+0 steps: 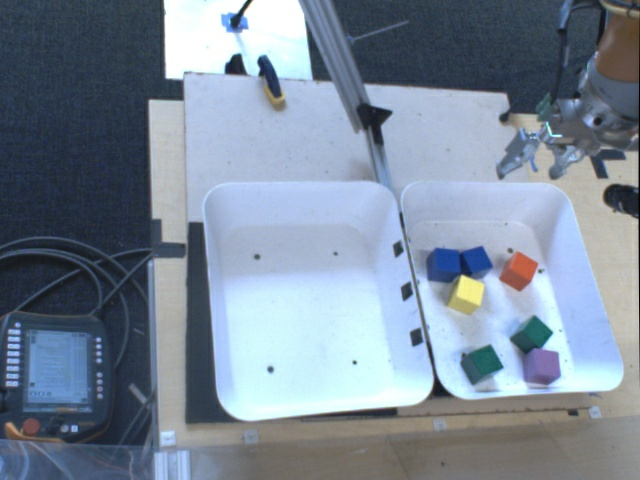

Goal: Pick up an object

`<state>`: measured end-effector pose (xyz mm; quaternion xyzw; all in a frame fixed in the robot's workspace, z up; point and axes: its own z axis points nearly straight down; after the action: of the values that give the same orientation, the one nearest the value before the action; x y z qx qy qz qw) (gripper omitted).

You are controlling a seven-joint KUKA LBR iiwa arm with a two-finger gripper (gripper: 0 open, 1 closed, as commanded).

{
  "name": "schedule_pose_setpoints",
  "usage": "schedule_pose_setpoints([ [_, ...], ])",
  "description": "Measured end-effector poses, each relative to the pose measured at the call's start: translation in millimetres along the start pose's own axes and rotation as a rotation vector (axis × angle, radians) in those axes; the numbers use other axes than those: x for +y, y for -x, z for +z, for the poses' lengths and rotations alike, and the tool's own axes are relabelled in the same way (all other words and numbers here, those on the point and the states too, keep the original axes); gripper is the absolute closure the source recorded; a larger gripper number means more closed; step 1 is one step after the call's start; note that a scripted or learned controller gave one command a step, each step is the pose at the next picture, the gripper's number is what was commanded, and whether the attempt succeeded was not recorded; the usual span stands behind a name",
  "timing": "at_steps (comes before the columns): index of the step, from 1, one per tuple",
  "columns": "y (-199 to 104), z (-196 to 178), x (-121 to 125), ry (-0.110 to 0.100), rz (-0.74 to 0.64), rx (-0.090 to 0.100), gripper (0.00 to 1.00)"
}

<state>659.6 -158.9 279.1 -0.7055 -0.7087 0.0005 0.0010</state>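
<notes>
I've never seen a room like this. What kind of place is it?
Probably a robot lab. A gripper hangs above two white bins, coloured blocks lie in one, and a control pendant with cables sits nearby.

Two white bins [305, 208] sit side by side on a bench. The right bin [575, 228] holds seven cubes: two blue [444, 264], two green [482, 363], one yellow [465, 294], one orange [518, 270] and one purple [541, 366].
</notes>
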Motion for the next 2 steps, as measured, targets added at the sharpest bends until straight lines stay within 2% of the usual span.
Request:
schedule_pose_setpoints([
  [1, -0.1, -2.9, 0.6, 0.004, -0.001, -0.002, 0.0],
  [2, 3.5, 38.8, -1.6, 0.001, 0.002, -0.001, 0.0],
])
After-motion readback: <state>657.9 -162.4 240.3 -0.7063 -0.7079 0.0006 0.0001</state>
